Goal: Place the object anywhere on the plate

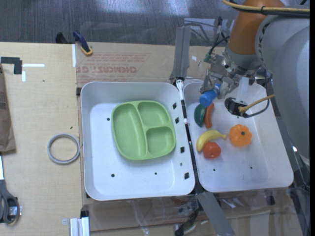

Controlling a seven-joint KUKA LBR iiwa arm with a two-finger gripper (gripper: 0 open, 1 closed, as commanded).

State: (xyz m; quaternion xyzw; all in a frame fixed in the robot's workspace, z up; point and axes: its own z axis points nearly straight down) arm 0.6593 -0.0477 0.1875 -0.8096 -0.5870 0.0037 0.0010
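A light-green plate (pixel 144 130) with three compartments lies in the left bin (pixel 98 171), with nothing on it. My gripper (pixel 215 88) hangs over the far left corner of the right bin (pixel 261 171). It is shut on a small blue object (pixel 206 98), whose upper end sits between the fingers. The object hangs just above a green and red toy vegetable (pixel 202 115).
In the right bin lie a yellow banana (pixel 208 138), a red tomato (pixel 212 150) and an orange fruit (pixel 240 135). A black and yellow cable loop (pixel 238 107) hangs near the wrist. On the bench to the left sit a grey ring (pixel 64 148) and scissors (pixel 7 208).
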